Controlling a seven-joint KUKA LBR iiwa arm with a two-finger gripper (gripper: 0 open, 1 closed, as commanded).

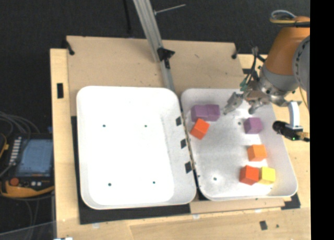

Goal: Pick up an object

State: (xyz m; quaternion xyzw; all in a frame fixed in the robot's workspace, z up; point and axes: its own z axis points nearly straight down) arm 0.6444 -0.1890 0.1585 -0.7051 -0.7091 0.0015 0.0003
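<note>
Beside purple block [204, 112], orange cube [199, 128]

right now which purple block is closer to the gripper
The small purple block, just below the gripper in the right bin. The other purple block is larger and lies farther left, beside the orange block near the bin's left wall.

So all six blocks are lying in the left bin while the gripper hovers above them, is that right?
Not quite: the six blocks lie in the right bin, not the left bin. The camera view shows them there, with the gripper above that bin's far end, near the large purple block.
</note>
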